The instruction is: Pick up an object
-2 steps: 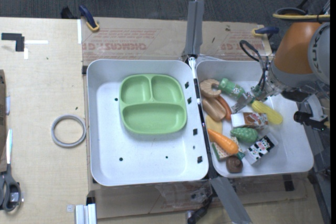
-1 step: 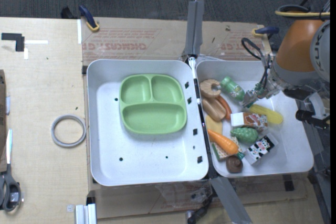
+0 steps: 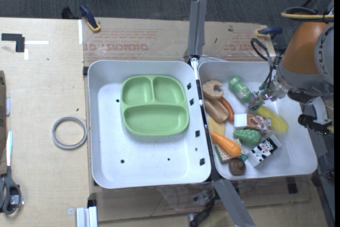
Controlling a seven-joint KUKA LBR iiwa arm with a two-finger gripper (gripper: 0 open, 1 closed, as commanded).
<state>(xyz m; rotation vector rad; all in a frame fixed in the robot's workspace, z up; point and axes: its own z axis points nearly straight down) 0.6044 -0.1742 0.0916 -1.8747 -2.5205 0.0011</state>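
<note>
Though the gripper (image 3: 258, 101) hangs over the right bin (image 3: 297, 167), its small, blurred tip leaves its grip unreadable; just beneath, near the right edge, lies a yellow corn (image 3: 273, 117).

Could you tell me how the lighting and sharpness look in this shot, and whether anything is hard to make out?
In the camera view, light is even and soft; the green tray casts only a faint shadow on the left bin. The right bin is bright with no harsh glare. Toys like the carrot read clearly, but the gripper is small and slightly blurred.
</note>
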